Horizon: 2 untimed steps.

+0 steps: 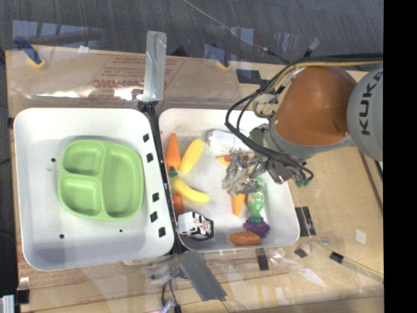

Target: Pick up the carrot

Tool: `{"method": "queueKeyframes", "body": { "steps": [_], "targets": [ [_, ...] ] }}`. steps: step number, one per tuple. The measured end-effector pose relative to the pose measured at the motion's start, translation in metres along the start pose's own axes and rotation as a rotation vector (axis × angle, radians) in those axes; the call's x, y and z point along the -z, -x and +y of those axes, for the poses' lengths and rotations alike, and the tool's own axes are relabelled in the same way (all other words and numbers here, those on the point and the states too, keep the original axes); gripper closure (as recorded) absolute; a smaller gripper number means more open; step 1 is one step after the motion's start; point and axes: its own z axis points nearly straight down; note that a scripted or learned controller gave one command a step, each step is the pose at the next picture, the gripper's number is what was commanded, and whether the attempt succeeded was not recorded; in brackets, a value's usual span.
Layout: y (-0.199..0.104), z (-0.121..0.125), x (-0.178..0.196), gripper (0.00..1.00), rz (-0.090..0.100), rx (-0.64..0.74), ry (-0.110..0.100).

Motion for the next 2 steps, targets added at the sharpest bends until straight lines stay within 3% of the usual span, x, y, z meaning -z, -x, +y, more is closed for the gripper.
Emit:
{"method": "queueKeyframes", "body": {
  "steps": [1,2],
  "targets": [
    [-0.019,0.059,0.002,1.00,0.005,-0.058,0.003],
    [-0.017,0.059,0.012,1.00,0.004,-0.052,0.001]
  ]
}}
